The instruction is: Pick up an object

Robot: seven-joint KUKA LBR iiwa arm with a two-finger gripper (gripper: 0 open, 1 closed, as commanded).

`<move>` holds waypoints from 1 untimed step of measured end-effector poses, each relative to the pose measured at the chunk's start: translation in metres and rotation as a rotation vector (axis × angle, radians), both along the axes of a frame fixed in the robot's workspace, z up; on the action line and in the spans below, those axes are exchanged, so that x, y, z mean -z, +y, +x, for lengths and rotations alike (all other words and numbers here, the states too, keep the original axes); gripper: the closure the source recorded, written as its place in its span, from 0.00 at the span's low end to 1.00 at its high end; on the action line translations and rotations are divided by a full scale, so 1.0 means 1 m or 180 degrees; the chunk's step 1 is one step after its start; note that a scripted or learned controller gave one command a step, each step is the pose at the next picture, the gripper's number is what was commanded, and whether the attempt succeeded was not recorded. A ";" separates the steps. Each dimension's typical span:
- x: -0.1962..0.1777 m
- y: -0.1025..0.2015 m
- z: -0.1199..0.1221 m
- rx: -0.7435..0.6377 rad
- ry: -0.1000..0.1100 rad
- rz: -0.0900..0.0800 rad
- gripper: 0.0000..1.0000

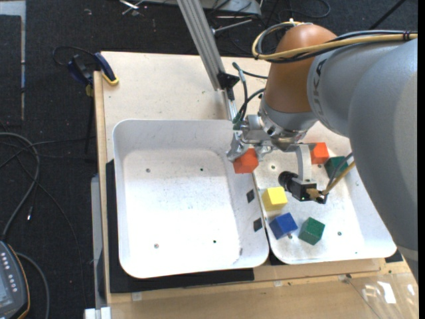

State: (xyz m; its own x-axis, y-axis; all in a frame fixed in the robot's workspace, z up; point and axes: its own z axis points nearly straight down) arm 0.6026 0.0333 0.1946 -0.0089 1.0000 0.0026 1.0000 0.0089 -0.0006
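- Two white bins sit side by side; the left bin (172, 205) bears only specks.
- Gripper (247, 153) hangs over the bins' shared edge, fingers pinching an orange cube (246, 161).
- Right bin (345, 244): yellow cube (275, 197), blue cube (284, 224), green cube (311, 230), another orange block (320, 153).

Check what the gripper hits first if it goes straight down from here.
Likely the small orange cube right under the gripper, at the inner rim of the right white bin. Depth is unclear; it may already be touching.
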 end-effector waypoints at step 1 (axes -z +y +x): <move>0.000 -0.005 0.000 0.0019 -0.0001 -0.0010 0.00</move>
